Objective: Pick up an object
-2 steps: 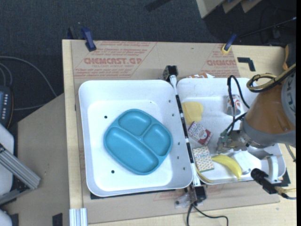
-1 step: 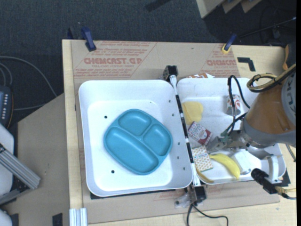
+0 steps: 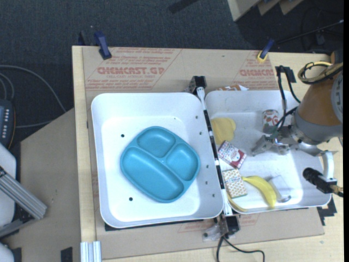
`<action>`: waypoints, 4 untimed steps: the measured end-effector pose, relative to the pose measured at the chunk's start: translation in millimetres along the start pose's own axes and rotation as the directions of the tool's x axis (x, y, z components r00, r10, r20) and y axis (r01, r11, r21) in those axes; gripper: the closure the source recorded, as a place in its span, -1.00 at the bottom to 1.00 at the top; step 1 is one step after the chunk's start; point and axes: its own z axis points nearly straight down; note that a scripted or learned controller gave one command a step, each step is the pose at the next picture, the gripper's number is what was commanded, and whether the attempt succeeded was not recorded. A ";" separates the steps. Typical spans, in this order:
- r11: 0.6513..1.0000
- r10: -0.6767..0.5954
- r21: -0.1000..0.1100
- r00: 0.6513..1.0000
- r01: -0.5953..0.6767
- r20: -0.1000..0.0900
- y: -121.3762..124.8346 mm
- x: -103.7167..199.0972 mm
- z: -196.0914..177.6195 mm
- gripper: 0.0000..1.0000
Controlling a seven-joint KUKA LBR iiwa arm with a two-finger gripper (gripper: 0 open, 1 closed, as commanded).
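- Dark carpet is surrounding the bench point(image 3: 163, 64), which is bearing two white bins touching side by side.
- Nearest, a banana point(image 3: 262, 189) and a checkered packet point(image 3: 235, 184) are crowding the right bin's point(image 3: 251, 100) front edge.
- Left bin point(image 3: 109, 146) is holding a blue divided plate point(image 3: 158, 164), with bare rim around.
- Farther back, the gripper point(image 3: 260, 145) is hovering low by a red-white packet point(image 3: 231, 155); whether it is open or closed I cannot tell.
- A yellow lump point(image 3: 223, 129) and small can point(image 3: 270, 117) are lying beyond.

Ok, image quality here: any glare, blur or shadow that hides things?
Camera view: even lighting, no harsh shadows; the white bins look bright but not blown out. The blue plate and banana read sharp; the gripper is soft and small, so detail there is lost.
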 end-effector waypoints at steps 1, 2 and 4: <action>1.000 -0.003 0.000 1.000 0.003 -0.001 64.6 47.4 -0.2 -1.00; 1.000 0.000 0.002 1.000 0.000 -0.001 -4.9 68.4 0.4 -1.00; 1.000 -0.001 -0.001 1.000 0.001 0.000 20.3 12.1 -30.5 -1.00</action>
